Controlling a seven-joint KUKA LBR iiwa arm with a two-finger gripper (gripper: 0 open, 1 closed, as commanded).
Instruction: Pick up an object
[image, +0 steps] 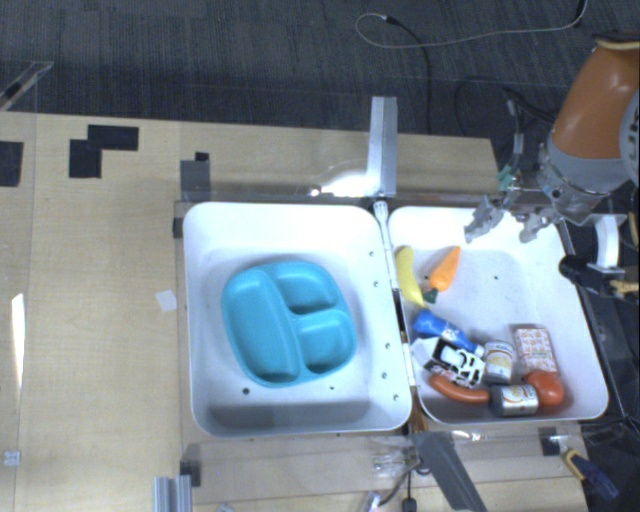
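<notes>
My gripper (505, 222) hovers over the far edge of the right bin (560, 290), its two fingers spread open with nothing between them. Below and left of it lie a yellow banana (407, 274) and an orange carrot (445, 268) near the bin's left wall. Toward the front of that bin sit a blue toy (432, 326), a black-and-white object (458, 360), a red sausage (458, 391), two small cans (497, 361), a pink packet (534, 348) and a red round item (549, 388).
The left bin (210, 260) holds a blue divided tray (288, 320). A metal post (383, 150) rises behind the divider between the bins. The arm's orange band (592, 95) is at the upper right, with cables beside it.
</notes>
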